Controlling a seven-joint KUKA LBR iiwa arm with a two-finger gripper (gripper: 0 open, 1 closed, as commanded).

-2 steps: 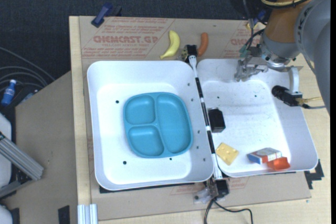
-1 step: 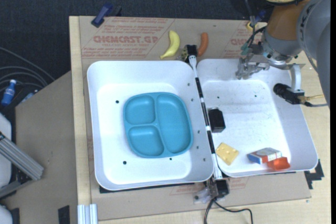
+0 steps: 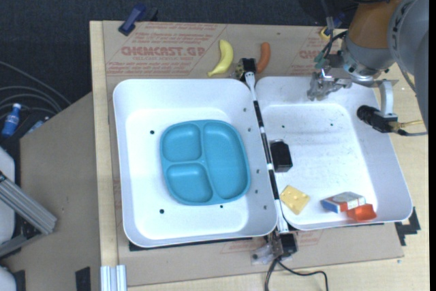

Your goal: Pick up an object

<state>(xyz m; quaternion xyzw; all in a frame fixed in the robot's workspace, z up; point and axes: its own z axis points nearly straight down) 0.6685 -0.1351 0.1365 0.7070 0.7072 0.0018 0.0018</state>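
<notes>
My gripper (image 3: 319, 90) hangs over the far edge of the right bin (image 3: 381, 167), near its back wall, with nothing seen in it. Well in front of it and apart from it lie the bin's objects. A black block (image 3: 280, 155) rests against the bin's left wall. A yellow wedge with holes (image 3: 294, 199) sits at the near left. A small red, white and blue box (image 3: 343, 202) lies at the near edge, with an orange piece (image 3: 363, 212) touching its right side.
The left bin (image 3: 136, 112) holds a blue divided plate (image 3: 204, 161). Behind the bins, a yellow banana (image 3: 221, 58) and an orange carrot-like piece (image 3: 263, 56) lie on the board. A blue item (image 3: 131, 20) sits at the board's back left corner.
</notes>
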